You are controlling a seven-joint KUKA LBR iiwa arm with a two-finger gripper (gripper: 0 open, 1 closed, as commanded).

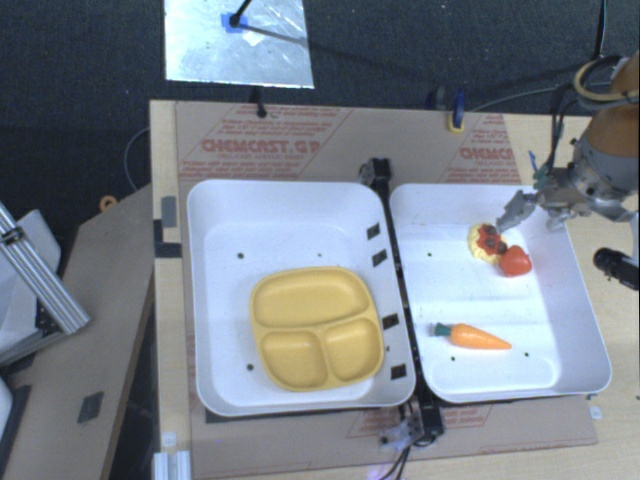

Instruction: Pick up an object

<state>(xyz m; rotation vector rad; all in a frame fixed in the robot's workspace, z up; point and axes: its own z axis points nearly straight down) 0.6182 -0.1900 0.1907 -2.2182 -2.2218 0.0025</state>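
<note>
Just below the hand (527, 211), finger state indiscernible, lies a red-and-yellow toy (497, 247); descend centred, straddling it before closing, clear of the bin wall (578, 268).

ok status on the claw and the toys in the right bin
Claw above right bin's far side, nothing visibly held. Red-and-yellow toy just below it; carrot apart, nearer front. Nothing in the way.
</note>
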